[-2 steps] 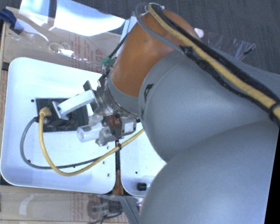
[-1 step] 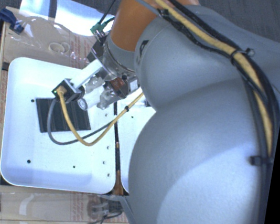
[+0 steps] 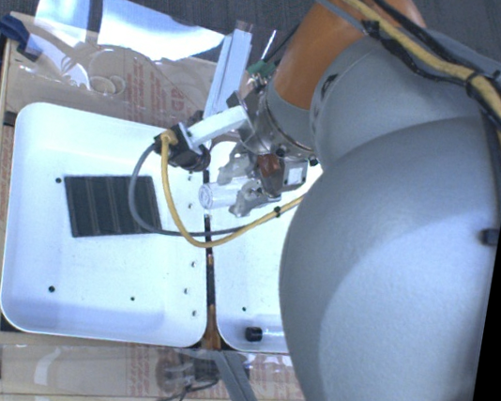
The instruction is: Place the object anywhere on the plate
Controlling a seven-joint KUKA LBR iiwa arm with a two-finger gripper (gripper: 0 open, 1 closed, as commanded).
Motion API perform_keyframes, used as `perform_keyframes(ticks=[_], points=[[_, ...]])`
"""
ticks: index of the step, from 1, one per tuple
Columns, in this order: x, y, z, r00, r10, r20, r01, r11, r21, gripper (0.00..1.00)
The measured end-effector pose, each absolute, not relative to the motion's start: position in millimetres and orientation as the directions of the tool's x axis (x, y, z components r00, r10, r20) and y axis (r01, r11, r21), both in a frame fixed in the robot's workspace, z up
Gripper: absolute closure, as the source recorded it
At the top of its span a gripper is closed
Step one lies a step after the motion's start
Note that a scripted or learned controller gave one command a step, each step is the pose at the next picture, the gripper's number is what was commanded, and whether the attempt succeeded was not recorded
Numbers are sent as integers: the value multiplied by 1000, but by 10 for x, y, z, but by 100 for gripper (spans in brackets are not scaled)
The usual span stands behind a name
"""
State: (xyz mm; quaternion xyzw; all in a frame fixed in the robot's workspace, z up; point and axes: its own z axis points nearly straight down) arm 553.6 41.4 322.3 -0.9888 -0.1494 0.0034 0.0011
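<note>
The gripper (image 3: 234, 187) hangs above the seam between the two white bins; its fingers are hidden among hoses and fittings, so whether it is released, clenched or grasping cannot be told.

Progress: to the gripper's left, a dark ribbed rectangular slab (image 3: 109, 205) lies flat on the floor of the left bin (image 3: 71, 308). This is judged to be the plate. Nothing rests on it, so placement is judged not yet done.

Task object: a small dark item (image 3: 253, 334) lies below the gripper, on the right bin (image 3: 248, 271) floor, near the arm (image 3: 385, 246). Whether this is the object is uncertain; it is too small to give its heading or long axis.

Plate orientation: its long axis runs left-right, slightly tilted.
</note>
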Motion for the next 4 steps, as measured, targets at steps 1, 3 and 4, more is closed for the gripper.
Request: perform_keyframes(ticks=[1, 3, 4], points=[[5409, 1196, 2226, 961, 276, -7, 276, -961, 0, 100], [6285, 1694, 2786, 740, 673, -2, 673, -740, -5, 100], [6390, 2169, 2566, 918, 396, -1, 396, -918, -2, 100]])
